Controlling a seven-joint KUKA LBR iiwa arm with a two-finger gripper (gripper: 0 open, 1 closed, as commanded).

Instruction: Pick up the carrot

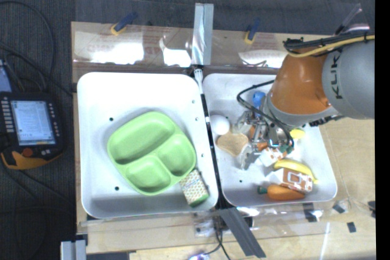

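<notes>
Divided plate [152, 152] in left bin [97, 94], carrot [285, 193] in right bin [323, 182]

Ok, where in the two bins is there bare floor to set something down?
Left bin: bare floor along the far wall and left side, around the green plate; the small box crowds its near right corner. Right bin: crowded around the gripper, with egg, banana and carrot; only its far left corner is bare.

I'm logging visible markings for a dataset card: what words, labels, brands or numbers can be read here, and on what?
"KU": white letters on the grey robot arm, cut off at the frame's right edge.
Handheld controller screen: too small to read.
Small patterned carton beside the green divided plastic plate: print blurred.
Orange-and-white packet: unreadable.
</notes>
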